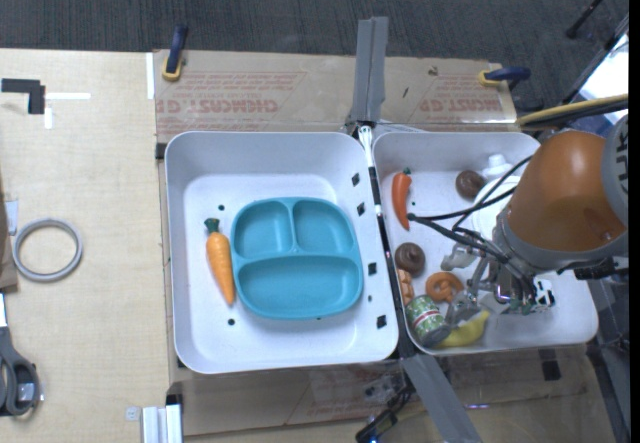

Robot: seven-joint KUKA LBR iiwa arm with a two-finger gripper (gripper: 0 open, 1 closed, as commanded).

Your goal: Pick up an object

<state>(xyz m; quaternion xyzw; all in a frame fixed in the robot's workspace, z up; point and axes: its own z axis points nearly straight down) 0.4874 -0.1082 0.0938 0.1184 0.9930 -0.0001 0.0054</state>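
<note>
White plastic bins sit side by side on the pale bench (pixel 80 351). The left bin (pixel 190 331) holds a teal divided plate (pixel 297 258) with a toy carrot (pixel 220 261) lying just beside its left edge.

The right bin (pixel 570 331) is crowded: a red chilli pepper (pixel 401 197) lies near its left wall, a brown round piece (pixel 470 182) sits towards the back, and a chocolate doughnut (pixel 409 257) and an orange-brown doughnut (pixel 443 285) lie nearer the middle. At the front are a green can (pixel 424 319) and a yellow banana (pixel 466 331), touching each other.

The arm's orange band (pixel 565 196) looms over the right bin, and the gripper (pixel 478 299) hangs low just above the banana and beside the orange-brown doughnut — wires and metal parts hide its tips, so I cannot tell whether it is released or clenched, or whether it grasps anything.

On the bench at far left lie a grey ring (pixel 44 249) and scissors (pixel 18 381).
</note>
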